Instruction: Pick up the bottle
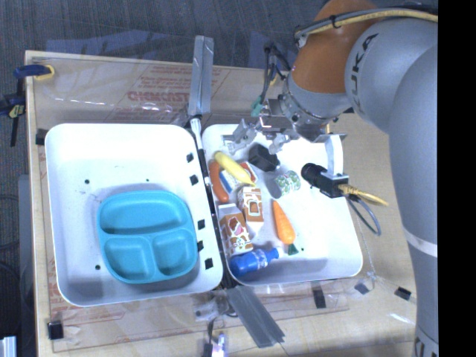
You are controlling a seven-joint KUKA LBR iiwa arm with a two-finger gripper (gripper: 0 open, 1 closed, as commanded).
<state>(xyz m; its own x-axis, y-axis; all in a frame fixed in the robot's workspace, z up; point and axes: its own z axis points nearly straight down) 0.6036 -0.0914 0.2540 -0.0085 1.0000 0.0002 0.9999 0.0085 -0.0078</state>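
The bottle (249, 261) is blue with a blue cap and lies on its side at the front edge of the right bin (338, 233). My gripper (253, 144) hangs over the back left part of that bin, above the banana (233, 168) and far from the bottle. A small black object (262, 157) sits right under the gripper; I cannot tell whether it is held.
The right bin also holds an orange carrot (282, 224), two printed cartons (252, 203) (236, 233), an orange item (217, 181) beside the banana and a clear greenish piece (287, 181). A blue divided tray (149, 235) lies in the left bin (74, 162).
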